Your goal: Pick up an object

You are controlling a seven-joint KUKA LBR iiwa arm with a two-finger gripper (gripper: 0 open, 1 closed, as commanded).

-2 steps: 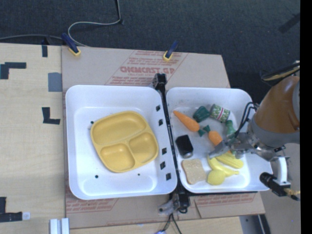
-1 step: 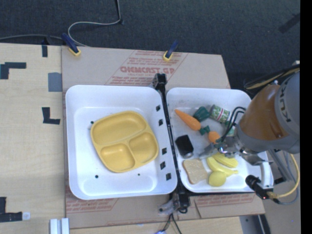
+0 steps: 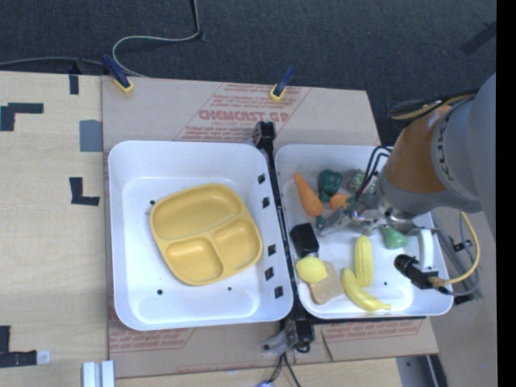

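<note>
The right bin (image 3: pixel 419 306) holds several toy foods: an orange carrot (image 3: pixel 306 193), a dark green piece (image 3: pixel 329 182), a small orange piece (image 3: pixel 339 202), a black block (image 3: pixel 304 238), a lemon (image 3: pixel 311 268), a slice of toast (image 3: pixel 326 289), a corn cob (image 3: pixel 364 258), a banana (image 3: pixel 363 294) and a light green piece (image 3: pixel 395 236). My gripper (image 3: pixel 360 214) is low over the middle of this bin, just above the corn cob and right of the small orange piece. The wrist hides what lies under it.
A yellow divided plate (image 3: pixel 205 232) lies in the left bin (image 3: pixel 129 216). A black divider (image 3: pixel 274 216) runs between the bins. The arm's orange band (image 3: pixel 411 160) and grey body cover the right bin's far right side. A black cable fitting (image 3: pixel 413 269) hangs near the bin's right wall.
</note>
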